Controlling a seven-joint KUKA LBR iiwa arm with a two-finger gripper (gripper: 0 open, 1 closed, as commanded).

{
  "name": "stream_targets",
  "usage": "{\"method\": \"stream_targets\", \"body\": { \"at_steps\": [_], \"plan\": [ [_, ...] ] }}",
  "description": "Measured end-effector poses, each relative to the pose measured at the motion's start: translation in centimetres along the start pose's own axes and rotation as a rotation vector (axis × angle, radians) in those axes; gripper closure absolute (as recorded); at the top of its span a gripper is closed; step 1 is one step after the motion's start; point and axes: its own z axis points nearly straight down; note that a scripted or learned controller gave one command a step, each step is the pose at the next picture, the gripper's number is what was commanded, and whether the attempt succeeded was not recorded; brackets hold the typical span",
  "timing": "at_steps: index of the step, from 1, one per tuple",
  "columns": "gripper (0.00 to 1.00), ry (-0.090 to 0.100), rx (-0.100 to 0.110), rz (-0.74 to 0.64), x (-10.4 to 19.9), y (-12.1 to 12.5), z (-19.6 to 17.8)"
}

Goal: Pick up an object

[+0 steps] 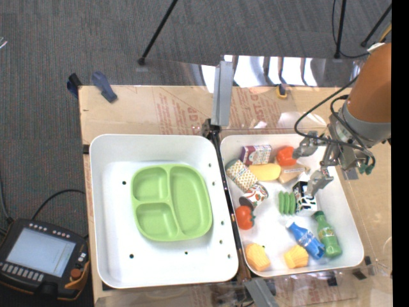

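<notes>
Right bin: arm slants in, tool over cow-print carton.

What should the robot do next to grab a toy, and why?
Probably lower a little straight down. The gripper hangs in the right bin, just above the black-and-white cow-patterned carton, with nothing between its fingers. The green pea pods lie close beside the carton, so a careful, straight drop seems safest.

The single fixed camera looked down at a slant from above the desk, taking in both bins and surrounding floor.
</notes>
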Motion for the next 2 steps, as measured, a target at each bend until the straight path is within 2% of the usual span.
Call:
{"method": "stream_targets", "body": {
  "at_steps": [1, 2],
  "plan": [
    [0.0, 0.012, -0.004, -0.059, 3.3, 0.3, 10.8],
    [0.0, 0.004, -0.002, -0.009, 9.2, 1.8, 14.1]
  ]
}}
